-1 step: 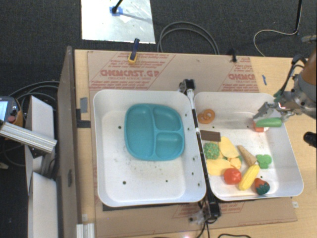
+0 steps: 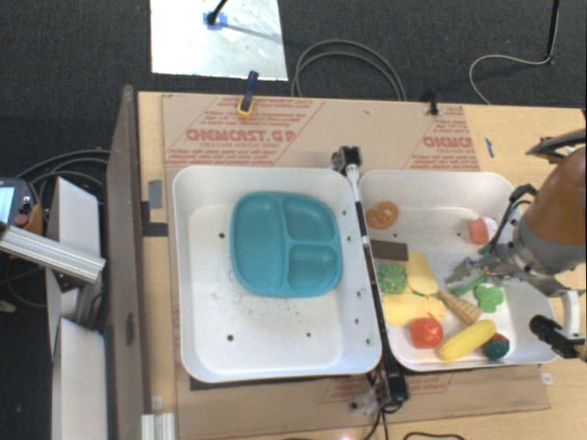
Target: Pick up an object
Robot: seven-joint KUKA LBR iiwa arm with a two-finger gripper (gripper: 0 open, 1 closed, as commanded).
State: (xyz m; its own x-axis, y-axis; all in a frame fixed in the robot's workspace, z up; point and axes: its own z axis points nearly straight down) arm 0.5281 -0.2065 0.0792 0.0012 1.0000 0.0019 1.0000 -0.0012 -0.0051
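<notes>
Arm enters from right, wrist angled down-left into right bin. Hand low beside green toy; finger state: cannot tell.

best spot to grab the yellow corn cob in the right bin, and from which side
Grip the corn cob across its middle, coming straight down. It lies flat and slanted, so set the fingers across its narrow width; the red tomato crowds its left end.
</notes>
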